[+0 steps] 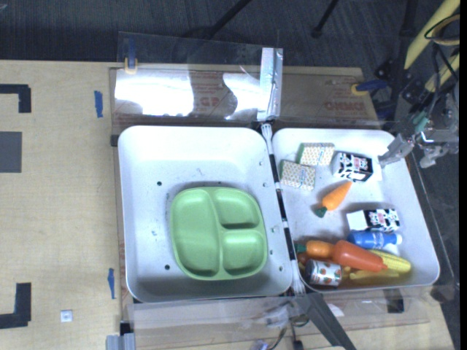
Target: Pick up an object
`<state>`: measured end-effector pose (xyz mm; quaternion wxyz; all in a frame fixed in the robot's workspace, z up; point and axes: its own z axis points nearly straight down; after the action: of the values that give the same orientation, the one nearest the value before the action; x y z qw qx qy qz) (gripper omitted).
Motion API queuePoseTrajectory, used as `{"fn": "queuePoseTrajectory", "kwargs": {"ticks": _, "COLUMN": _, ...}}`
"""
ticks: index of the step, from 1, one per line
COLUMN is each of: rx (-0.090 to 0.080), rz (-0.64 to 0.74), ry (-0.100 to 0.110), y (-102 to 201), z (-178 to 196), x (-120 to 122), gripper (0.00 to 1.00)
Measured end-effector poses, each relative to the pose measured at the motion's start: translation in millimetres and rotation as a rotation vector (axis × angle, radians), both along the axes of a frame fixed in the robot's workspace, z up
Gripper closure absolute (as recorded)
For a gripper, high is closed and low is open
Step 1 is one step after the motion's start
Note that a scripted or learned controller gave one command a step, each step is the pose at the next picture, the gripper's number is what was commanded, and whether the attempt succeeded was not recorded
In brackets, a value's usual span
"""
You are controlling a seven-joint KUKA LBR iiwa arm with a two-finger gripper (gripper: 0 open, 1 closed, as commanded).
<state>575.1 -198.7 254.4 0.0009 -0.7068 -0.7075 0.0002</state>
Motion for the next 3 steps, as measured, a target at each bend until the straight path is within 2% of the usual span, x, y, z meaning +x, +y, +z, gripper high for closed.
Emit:
{"fn": "queuePoseTrajectory", "kwargs": {"ticks": 1, "rx": 0.000, "rz": 0.287, "ry": -0.001, "y": 42.6, "z": -88.0, "x": 27.8, "gripper": 0.00}}
{"fn": "queuePoseTrajectory", "kwargs": {"ticks": 2, "rx": -0.013, "rz": 0.603, "ry": -0.021, "y": 67.9, "z": -161.3, "x": 10.7, "gripper": 0.00}}
{"fn": "queuePoseTrajectory", "kwargs": {"ticks": 3, "rx": -0.016, "rz": 0.600, "ry": -0.027, "y": 66.4, "z": -150.1, "x": 12.3, "gripper": 1.00}}
